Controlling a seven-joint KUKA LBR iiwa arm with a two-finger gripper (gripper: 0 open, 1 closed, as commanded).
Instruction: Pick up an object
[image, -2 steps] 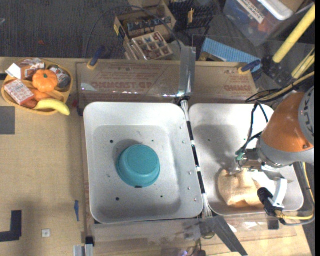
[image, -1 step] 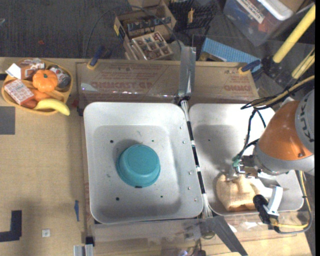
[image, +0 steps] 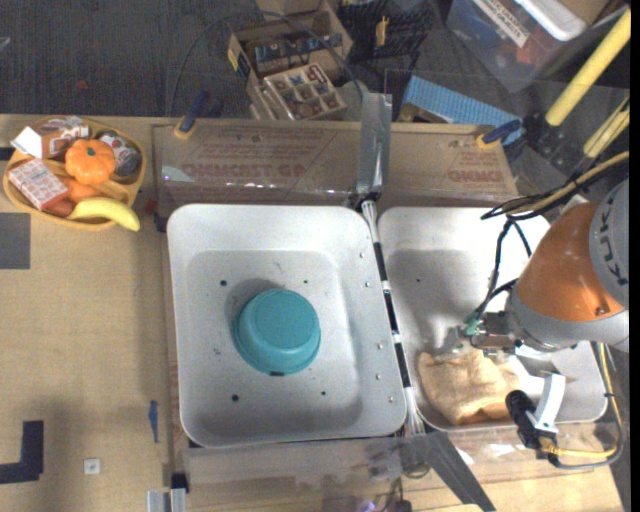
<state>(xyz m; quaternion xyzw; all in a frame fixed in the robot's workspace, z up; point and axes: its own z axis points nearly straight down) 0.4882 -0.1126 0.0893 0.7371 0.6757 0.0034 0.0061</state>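
Camera view gives you two white bins on the tabletop (image: 90, 350). Take the teal bowl (image: 278, 331) as your landmark: it sits upside down in the middle of the left bin (image: 200, 250). Right of the bowl, across the divider, a tan cloth-like object (image: 465, 390) lies crumpled at the near edge of the right bin (image: 430, 250). The pincer (image: 480, 338) hangs just over that cloth's far edge, hidden under the arm's wrist, so you cannot tell its state. Nothing looks lifted yet; by my reading the pick is still to be made, with the cloth as likely target.
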